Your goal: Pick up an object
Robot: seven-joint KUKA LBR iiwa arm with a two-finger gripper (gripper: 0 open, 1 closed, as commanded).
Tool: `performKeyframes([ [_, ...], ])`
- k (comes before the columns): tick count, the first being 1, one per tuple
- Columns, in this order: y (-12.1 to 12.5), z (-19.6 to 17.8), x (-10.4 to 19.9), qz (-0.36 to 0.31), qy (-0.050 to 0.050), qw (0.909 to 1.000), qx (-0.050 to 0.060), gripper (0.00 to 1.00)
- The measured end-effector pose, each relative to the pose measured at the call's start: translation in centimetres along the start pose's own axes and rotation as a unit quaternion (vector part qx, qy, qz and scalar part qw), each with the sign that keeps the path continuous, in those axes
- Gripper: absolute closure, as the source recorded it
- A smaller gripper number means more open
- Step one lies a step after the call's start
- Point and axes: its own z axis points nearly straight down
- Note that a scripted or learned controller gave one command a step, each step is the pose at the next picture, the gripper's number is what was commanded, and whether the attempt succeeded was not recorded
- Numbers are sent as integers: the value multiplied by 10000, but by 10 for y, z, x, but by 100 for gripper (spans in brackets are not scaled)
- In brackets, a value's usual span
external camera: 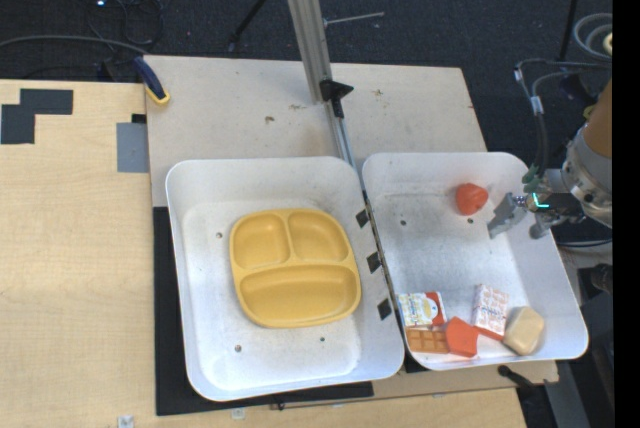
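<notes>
Presently, the arm hangs over the right bin with nothing picked yet.

Largest first: the pale surface (80, 246) carries two white bins, the left bin (200, 206) holding a yellow divided tray (295, 266), the right bin (440, 226) holding the candidates. The end effector (520, 214) sits at that bin's right rim, apparently released and grasping nothing (its fingers are small and dim, so this is a judgement). Just beside it lies a red round object (472, 198), apart from everything else and the easiest pick; a good try would centre over it and come straight down before closing. Crowded along the bin's near edge are a picture carton (421, 309), an orange wedge (461, 337), a patterned packet (490, 308) and a tan lump (524, 330), riskier to separate. Beyond, a metal post (308, 31) rises over a dark floor with cables.
</notes>
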Motion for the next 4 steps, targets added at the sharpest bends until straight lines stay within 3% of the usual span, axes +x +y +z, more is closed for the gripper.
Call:
performKeyframes([
  [1,0,-1,0,-1,-2,10000,-10,0],
  [3,-7,127,6,-1,8,10000,15,0],
  [4,-5,173,6,2,5,10000,-27,0],
])
